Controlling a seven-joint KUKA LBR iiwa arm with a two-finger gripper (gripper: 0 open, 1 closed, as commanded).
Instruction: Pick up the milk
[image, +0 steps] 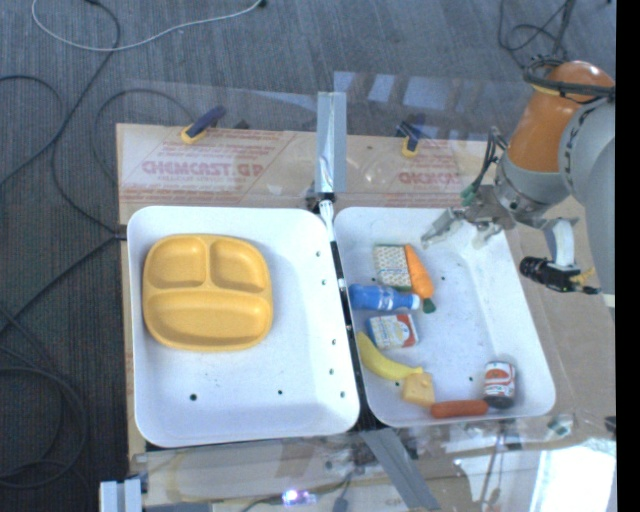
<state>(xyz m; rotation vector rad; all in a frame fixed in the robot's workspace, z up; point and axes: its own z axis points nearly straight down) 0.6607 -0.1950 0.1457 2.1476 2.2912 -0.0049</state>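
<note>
The milk (393, 331) is a small white and blue carton with a red patch, lying flat near the left side of the right bin (500, 310). It rests just below a blue bottle (383, 298) and just above a banana (383, 362). My gripper (462, 229) hangs over the far right part of that bin, well up and to the right of the milk. Its fingers (436, 233) are spread open with nothing between them. The grey arm with its orange band (545, 125) reaches in from the upper right.
The right bin also holds a green and white packet (391, 265), a carrot (418, 272), a cheese wedge (420, 386), a sausage (460, 408) and a small can (499, 382). In the left bin (250, 390) lies a yellow divided plate (208, 290).
</note>
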